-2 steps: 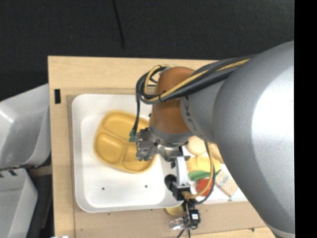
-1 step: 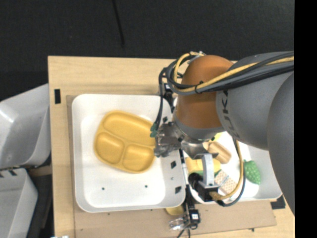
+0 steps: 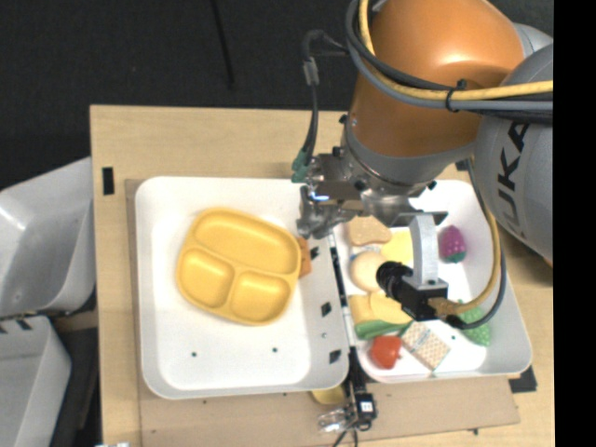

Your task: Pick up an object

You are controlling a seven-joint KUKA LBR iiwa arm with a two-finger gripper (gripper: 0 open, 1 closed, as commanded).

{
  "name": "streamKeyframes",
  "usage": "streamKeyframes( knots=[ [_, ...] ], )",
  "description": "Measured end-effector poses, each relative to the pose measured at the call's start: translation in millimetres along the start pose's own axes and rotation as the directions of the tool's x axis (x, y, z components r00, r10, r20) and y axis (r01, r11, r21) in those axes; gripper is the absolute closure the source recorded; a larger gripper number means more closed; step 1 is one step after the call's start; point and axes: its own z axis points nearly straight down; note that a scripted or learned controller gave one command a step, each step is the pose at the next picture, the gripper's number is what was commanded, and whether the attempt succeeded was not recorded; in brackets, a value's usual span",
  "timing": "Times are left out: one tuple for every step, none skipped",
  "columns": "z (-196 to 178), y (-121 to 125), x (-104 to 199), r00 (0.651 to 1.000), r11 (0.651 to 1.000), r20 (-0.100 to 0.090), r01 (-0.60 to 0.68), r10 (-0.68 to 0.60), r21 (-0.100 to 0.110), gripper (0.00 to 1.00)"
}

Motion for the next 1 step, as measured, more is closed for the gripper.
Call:
streamKeyframes(
  knots=[
    [-0.6,0.0,-2.4,1.000,1.000,0.009,0.007,-0.007,0.019,1.00]
  ],
)
